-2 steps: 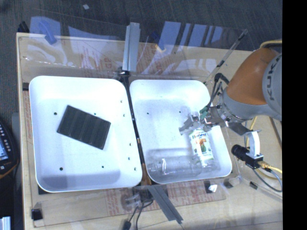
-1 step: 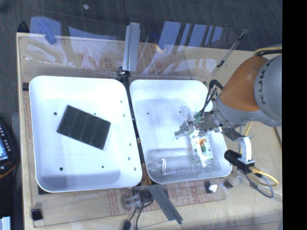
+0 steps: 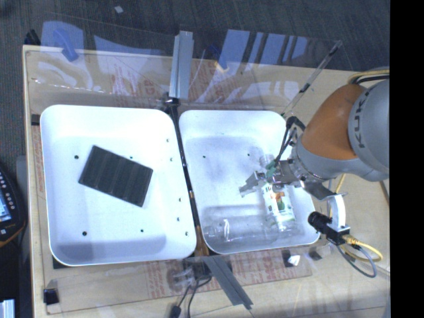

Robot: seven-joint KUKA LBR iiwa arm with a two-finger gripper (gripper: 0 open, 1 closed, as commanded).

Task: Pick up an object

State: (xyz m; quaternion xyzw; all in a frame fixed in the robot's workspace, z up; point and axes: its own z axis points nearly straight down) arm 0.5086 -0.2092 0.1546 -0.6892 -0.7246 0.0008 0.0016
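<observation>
Hand [image 3: 268, 175] hovers over the small bottle [image 3: 281, 207] — fingers unclear; light, slick, likely to roll — grip its middle.

Right bin [image 3: 199, 138]: far-left area open; clear bottle [image 3: 242, 228] blocks the near edge, small bottle [image 3: 281, 207] the near-right corner. Left bin [image 3: 59, 128]: dark pad [image 3: 116, 175] occupies centre.

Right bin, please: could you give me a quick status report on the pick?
Claw low inside right bin, over green-labelled bottle. No confirmed hold. Clear plastic bottle lies alongside, near front wall. Dark flat panel in left bin.
</observation>
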